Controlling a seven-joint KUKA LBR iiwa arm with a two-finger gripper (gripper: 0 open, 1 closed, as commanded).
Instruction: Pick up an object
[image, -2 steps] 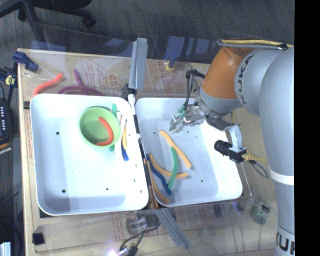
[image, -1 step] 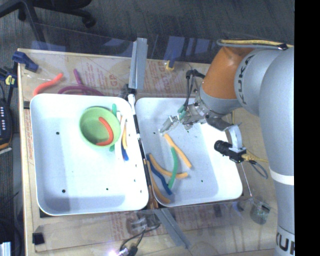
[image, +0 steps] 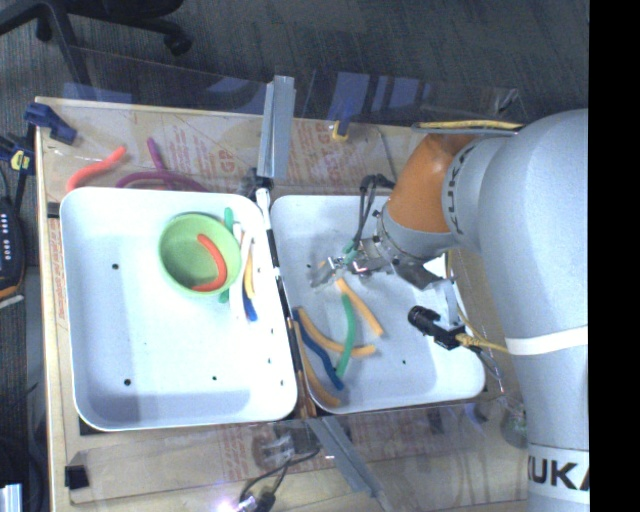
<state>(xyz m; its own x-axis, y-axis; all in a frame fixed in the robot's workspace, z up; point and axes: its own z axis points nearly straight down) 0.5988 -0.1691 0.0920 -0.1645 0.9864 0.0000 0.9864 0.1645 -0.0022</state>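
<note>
The gripper (image: 328, 270) sits low over the upper middle of the right-hand shallow white bin (image: 420, 375), pointing toward that bin's left wall. Its metal tip is too small and cluttered here to tell whether it is open or closed, and nothing can be seen held in it. Just below and to the right of the tip lies a slim orange flexible strip (image: 362, 308), running down at a slant across the bin floor. Beside it a narrow green flexible strip (image: 347, 330) lies nearly upright in the picture. Its lower end meets a dark blue curved strip (image: 322, 357), and a yellow-orange curved strip (image: 322, 388) lies along the bin's lower left corner. These loose pieces all rest on the floor of the right bin, clustered in its left half. Behind the gripper, the arm's orange band (image: 425, 190) and broad grey body (image: 530, 250) cover the bin's right side. In the left-hand white bin (image: 130, 340) a round light-green plastic bowl (image: 180, 255) stands near the upper right, with a red curved strip (image: 213, 265) inside it. A thin yellow strip (image: 249, 268) and a short blue piece (image: 250, 310) lie between the bowl and the bin's right wall. On the wooden bench (image: 150, 450) above the left bin lie an orange-red strip (image: 98, 168) and a purple loop (image: 160, 180).
</note>
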